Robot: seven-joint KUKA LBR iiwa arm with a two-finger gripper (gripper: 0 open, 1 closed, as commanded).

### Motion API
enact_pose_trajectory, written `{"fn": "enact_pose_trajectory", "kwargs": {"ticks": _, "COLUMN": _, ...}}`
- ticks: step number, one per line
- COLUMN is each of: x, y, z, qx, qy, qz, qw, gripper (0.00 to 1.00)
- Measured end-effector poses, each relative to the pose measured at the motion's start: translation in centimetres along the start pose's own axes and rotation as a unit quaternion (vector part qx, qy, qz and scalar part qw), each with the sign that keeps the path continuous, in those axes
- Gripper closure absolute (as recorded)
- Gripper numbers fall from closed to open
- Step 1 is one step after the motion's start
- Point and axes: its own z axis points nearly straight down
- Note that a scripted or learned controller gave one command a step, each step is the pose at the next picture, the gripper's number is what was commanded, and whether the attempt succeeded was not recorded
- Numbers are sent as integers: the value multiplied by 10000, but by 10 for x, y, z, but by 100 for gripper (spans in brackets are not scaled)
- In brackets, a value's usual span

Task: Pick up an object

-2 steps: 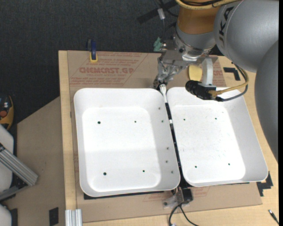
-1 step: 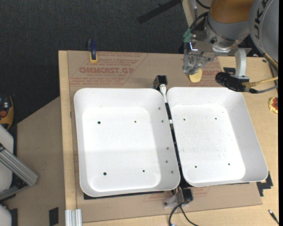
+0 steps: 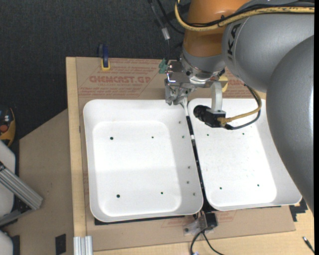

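White plastic makes up both bins: the left bin point(image 3: 92, 149) and the right bin point(image 3: 279, 191) sit edge to edge on a brown board point(image 3: 130, 79) that covers the tabletop. Each bin floor shows a few small dark dots. The gripper point(image 3: 174, 97) hangs at the far end of the seam where the two bins meet, just over their rims. It is probably there because the program has sent it to a corner spot to try a grasp. From this slanted view I cannot tell whether it is clenched or released, and nothing can be seen held in it. The object to be picked cannot be made out. If one lies near that far seam, the wrist and its orange band point(image 3: 209, 12) cover it. A black module point(image 3: 207, 115) with a tan cable hangs beside the gripper, over the right bin's far end.

A blue clamp point(image 3: 104, 55) pins the board at its far edge, likely to stop it sliding. Dark textured flooring point(image 3: 55, 30) lies beyond, and an aluminium rail point(image 3: 20, 188) lies at the near left.
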Motion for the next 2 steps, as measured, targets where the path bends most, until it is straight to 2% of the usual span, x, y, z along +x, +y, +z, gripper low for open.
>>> {"fn": "enact_pose_trajectory", "kwargs": {"ticks": 1, "x": -71, "y": 12, "z": -72, "qx": -106, "qy": -29, "qz": 69, "qw": 9999, "gripper": 100}}
{"fn": "enact_pose_trajectory", "kwargs": {"ticks": 2, "x": 19, "y": 0, "z": -3, "qx": -8, "qy": 1, "qz": -2, "qw": 10000, "gripper": 100}}
